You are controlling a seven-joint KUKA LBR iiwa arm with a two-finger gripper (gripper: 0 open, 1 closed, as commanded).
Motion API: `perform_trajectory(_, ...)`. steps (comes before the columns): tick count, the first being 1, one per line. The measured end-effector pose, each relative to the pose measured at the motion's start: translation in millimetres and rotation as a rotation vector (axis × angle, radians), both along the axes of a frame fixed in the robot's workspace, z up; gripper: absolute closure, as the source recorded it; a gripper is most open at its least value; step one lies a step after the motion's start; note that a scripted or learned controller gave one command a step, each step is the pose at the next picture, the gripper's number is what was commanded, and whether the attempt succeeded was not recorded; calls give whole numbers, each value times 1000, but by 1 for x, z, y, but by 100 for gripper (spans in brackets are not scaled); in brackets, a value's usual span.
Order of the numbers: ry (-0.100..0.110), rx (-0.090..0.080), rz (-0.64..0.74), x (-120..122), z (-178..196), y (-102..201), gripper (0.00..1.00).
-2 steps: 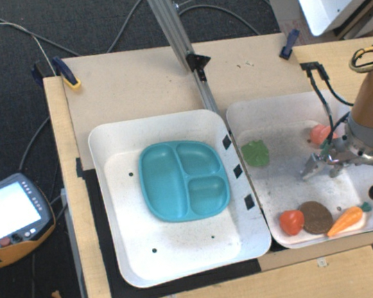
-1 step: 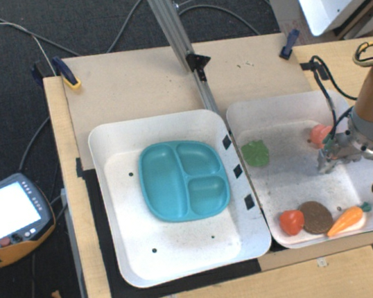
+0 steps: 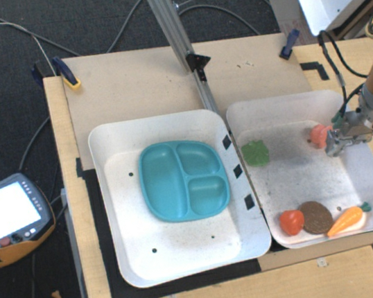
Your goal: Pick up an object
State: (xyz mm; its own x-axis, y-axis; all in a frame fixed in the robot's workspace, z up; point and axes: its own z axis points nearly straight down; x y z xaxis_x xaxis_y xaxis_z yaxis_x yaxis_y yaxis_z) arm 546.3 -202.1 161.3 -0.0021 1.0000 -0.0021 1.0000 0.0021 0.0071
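In the right bin lie a green leafy piece at the left, a pink round object near the right wall, and along the front a red tomato, a brown round patty and an orange carrot. My gripper hangs at the bin's right side, just right of and slightly below the pink object, close to touching it. The view is too coarse to show how its fingers stand.
The left bin holds a teal divided plate. A metal post rises at the back between the bins. A teach pendant lies off the bench at left. Blue clamps grip the board's back corners.
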Motion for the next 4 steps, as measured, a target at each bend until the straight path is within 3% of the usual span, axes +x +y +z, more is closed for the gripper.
perform_trajectory(2,1,0,0,0,103,9,100)
perform_trajectory(4,6,2,2,32,83,106,100)
